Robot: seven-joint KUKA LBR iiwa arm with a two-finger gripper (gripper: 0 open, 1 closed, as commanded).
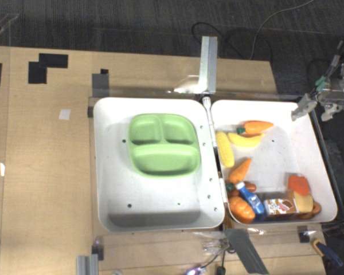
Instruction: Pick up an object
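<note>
The right bin (286, 153) holds several toy foods. An orange carrot (257, 127) lies over a yellow banana (245, 140) near the back, with a corn cob (224, 148) along the left wall. A second carrot (240, 169) sits mid-left. At the front lie a blue bottle (252, 200), an orange fruit (241, 209), a brown carton (280, 205) and a red piece (298, 183). My gripper (313, 110) hangs over the bin's back right corner, open, with nothing between its fingers, well away from the food.
The left bin (112, 199) holds a green divided plate (163, 144). A metal post (208, 62) stands behind the wall between the bins. Cables and dark floor lie beyond the bench at the back and right.
</note>
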